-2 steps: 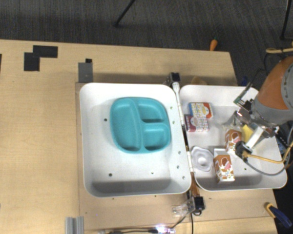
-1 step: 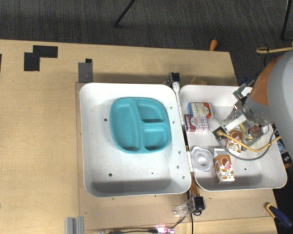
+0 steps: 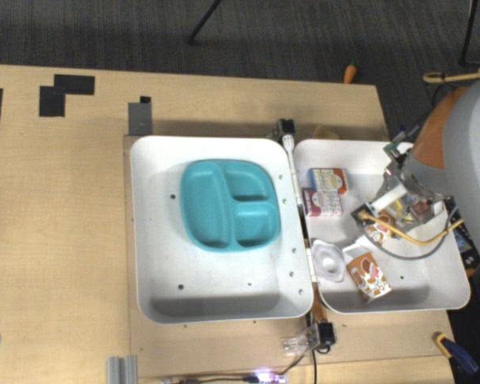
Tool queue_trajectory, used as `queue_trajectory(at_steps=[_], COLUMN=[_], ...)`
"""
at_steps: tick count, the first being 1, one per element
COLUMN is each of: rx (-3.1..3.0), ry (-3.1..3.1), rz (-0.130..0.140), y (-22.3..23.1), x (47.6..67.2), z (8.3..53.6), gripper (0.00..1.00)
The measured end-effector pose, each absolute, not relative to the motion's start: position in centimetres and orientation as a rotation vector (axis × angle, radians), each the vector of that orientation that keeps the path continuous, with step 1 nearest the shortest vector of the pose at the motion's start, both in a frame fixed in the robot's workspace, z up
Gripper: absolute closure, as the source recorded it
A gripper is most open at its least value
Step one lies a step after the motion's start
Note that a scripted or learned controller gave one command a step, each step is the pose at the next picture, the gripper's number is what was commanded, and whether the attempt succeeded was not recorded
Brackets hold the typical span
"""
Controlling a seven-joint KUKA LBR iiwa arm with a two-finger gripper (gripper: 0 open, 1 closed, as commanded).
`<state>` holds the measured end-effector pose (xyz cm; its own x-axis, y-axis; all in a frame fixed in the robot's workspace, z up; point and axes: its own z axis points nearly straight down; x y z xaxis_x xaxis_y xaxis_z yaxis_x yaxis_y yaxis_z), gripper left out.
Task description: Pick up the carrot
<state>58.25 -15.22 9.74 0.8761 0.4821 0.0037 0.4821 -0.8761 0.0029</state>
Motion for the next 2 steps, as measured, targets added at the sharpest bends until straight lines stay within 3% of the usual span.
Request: queue_trajectory(at_steps=[1,2], rx=[3.095,3.093], ry=[0.586,0.571], rz=[0.009,0.0], y=[-2.21,-2.84], x=[54.17,54.02], z=[18.67,18.46], gripper=[1.0,0.0])
